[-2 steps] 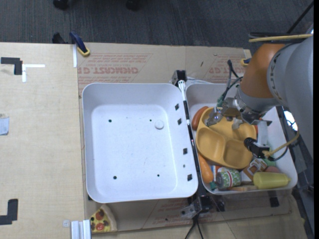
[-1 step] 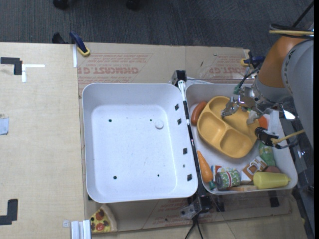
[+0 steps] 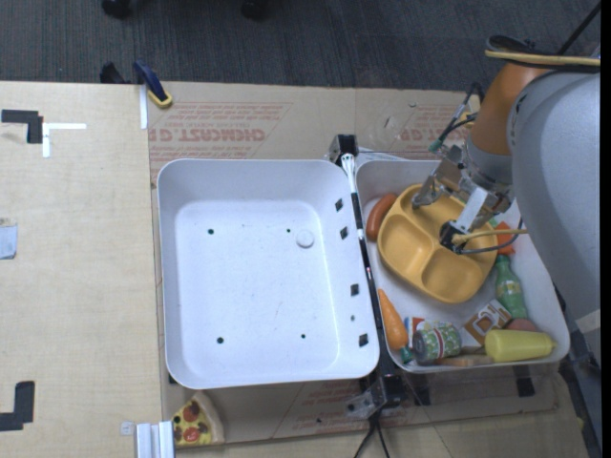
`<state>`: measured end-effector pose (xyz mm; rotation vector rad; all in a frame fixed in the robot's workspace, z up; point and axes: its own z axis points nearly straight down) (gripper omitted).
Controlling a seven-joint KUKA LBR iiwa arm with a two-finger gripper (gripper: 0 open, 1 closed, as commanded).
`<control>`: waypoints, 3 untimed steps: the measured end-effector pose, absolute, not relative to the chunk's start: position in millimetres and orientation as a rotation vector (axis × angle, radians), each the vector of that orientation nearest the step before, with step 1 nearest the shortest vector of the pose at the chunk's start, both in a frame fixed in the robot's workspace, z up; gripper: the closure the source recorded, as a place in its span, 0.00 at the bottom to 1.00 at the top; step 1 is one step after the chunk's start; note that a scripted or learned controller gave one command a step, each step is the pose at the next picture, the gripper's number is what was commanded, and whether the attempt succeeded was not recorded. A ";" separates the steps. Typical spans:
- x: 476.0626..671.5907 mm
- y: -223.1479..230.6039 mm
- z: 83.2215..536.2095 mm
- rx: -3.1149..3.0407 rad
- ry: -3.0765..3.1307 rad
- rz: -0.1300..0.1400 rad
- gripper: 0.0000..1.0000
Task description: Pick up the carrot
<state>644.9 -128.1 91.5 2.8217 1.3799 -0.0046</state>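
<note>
Jaws (image 3: 456,225) hanging over the far half of the right-hand shallow white plastic bin (image 3: 554,299), above the yellow divided plastic plate (image 3: 425,256) that lies tilted there; impossible to tell whether parted or closed, with nothing seen clamped between them. Just outward, against the plate's left rim, a rounded red-orange toy food piece (image 3: 380,214), and by the plate's right rim a small green plastic bottle (image 3: 509,289). Nearer the front wall, a green-labelled toy tin (image 3: 437,342) and a pale yellow block-shaped toy (image 3: 518,344). Well apart from the jaws, the slim tapered orange plastic carrot (image 3: 392,320), lying along the bin's left wall with its point toward the front and close beside the tin. Probably light, stiff and hollow, with a smooth, somewhat slippery skin, not fragile. Best taken across the thicker upper half, squeezing crosswise to its length, though tight against the wall. Left-hand white bin (image 3: 191,332) alongside on the cardboard-covered bench (image 3: 248,122).
</note>
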 end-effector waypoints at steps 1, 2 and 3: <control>645.5 -128.5 102.0 2.816 1.385 -0.008 1.00; 645.4 -128.4 101.8 2.817 1.385 -0.008 0.00; 645.3 -128.6 110.7 2.813 1.390 -0.013 1.00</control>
